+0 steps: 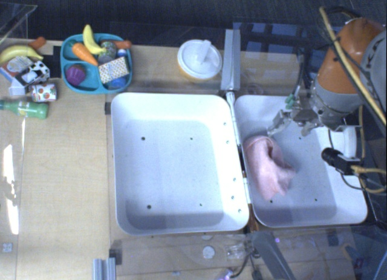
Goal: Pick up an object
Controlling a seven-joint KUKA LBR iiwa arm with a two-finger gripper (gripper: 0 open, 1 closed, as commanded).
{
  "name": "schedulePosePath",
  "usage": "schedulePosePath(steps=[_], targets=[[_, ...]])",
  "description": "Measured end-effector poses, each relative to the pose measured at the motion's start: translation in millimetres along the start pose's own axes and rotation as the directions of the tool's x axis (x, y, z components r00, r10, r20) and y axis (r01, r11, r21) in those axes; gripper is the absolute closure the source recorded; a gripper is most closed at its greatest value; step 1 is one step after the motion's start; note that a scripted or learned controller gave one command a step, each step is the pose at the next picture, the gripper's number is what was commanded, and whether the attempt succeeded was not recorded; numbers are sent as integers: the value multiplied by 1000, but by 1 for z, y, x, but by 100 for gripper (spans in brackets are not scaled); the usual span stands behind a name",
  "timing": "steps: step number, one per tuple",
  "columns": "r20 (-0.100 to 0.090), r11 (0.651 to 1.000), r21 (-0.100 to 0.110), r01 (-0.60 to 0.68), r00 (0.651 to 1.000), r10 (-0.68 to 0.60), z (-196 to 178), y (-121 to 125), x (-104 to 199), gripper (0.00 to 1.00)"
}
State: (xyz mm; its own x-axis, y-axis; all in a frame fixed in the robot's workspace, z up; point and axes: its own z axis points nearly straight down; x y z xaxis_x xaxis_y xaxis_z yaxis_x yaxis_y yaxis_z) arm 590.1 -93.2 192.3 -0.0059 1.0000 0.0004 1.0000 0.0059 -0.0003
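Note:
A crumpled pink cloth [269, 167] lies in the right white bin [338, 209], against its left wall. My gripper [289, 129] hangs over the back of that bin, just above and to the right of the cloth's upper end. It is open, its two fingers splayed, with nothing between them. The grey arm with its orange band comes in from the right edge.
The left white bin [175, 164] stands beside the right one, a metal divider between them. A white lidded bowl [199, 60] sits behind the bins. At the far left are a blue tray [97, 64] of toy food, a banana and small toys.

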Motion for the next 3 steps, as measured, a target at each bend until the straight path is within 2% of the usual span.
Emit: schedulePosePath(steps=[1, 2, 3], targets=[[3, 952, -8, 306, 952, -306, 94, 9, -17, 0], [3, 951, -11, 308, 951, -308, 85, 11, -16, 100], [4, 951, -11, 308, 951, -308, 85, 11, -16, 0]])
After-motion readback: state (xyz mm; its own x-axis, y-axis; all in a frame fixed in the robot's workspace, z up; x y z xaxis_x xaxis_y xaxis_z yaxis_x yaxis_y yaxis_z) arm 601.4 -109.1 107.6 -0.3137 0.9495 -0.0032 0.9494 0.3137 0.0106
